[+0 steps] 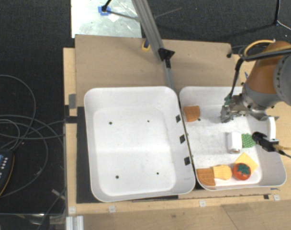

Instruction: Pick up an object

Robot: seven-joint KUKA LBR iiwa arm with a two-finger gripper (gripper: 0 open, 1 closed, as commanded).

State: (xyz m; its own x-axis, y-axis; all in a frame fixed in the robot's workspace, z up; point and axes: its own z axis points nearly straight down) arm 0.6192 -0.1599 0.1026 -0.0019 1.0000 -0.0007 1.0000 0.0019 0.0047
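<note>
Two white bins sit side by side, and every candidate object lies in the right bin point(212, 97). The gripper point(228, 115) hangs at about one o'clock in that bin, above bare floor; whether its jaws are spread or closed I cannot tell, and nothing is visible between them. An orange-brown block point(192, 113) rests near nine o'clock of the gripper. A white cylinder point(233, 142) and a green piece point(247, 140) lie toward six o'clock, with a tomato point(241, 172) and yellow pieces (crowded together) at the bin's lower edge. Descending here would likely close on nothing; among the cluster, neighbours could block a finger.
</note>
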